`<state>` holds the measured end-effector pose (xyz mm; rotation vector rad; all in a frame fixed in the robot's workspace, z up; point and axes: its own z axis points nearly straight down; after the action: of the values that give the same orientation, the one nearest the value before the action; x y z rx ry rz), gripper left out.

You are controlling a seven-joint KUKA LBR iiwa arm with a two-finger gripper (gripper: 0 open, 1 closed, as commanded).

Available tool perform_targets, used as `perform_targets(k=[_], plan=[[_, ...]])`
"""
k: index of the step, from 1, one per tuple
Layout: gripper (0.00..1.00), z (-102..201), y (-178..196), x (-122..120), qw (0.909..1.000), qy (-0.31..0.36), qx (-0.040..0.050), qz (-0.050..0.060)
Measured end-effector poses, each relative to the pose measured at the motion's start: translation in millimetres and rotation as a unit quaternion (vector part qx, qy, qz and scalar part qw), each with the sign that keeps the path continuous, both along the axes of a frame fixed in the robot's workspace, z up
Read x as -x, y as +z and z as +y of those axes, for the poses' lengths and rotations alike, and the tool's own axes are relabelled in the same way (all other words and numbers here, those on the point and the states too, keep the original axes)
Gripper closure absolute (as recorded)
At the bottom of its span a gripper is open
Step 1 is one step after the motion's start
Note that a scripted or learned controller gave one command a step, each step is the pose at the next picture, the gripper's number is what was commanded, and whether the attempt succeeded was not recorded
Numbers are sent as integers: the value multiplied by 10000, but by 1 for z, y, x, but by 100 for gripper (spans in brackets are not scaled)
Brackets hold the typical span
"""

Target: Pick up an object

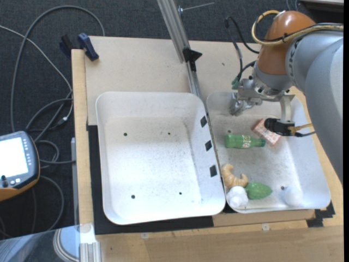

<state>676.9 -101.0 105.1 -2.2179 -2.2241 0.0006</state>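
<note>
My gripper point(238, 106) hangs over the far left part of the right bin point(305, 168), under the arm's orange band point(283, 34). Nothing shows in its grasp. A green bottle point(245, 141) lies on its side just in front of the gripper. Right of the bottle rests a small pink and white box point(264, 131). Near the bin's front left corner sit a tan curved piece point(233, 174), a white cup point(237, 197) and a green lump point(258, 190). A white rounded object point(292, 193) lies at the front right.
The left bin point(109, 146) stands beside the right one, across a shared ridge point(210, 146). A metal pole point(177, 26) slants in above the bins. A blue clamp point(87, 45) grips the board's far left corner. Cables and a handheld pendant point(16, 160) lie off the bench at left.
</note>
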Motion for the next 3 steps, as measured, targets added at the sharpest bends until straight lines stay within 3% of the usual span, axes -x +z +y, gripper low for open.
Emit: perform_targets(k=[3], plan=[[100,-7,160,15,10000,-14,7,-48]])
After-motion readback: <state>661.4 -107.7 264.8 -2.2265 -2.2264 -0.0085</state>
